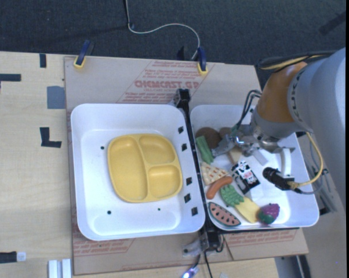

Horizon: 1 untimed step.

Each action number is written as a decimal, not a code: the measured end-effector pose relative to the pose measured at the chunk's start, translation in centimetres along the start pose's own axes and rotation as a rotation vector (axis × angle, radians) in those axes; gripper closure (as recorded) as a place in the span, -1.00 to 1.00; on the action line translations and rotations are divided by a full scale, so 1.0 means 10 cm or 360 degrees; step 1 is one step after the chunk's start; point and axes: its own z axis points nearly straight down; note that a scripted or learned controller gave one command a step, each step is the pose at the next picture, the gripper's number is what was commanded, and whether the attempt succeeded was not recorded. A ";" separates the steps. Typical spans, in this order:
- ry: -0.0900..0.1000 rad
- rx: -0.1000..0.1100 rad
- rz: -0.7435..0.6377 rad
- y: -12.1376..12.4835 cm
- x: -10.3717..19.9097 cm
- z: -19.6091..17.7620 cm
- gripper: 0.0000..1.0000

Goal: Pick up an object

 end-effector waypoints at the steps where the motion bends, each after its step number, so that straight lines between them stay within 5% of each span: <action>1: -0.0001 -0.0007 -0.0001 0.02 0.00 -0.15 1.00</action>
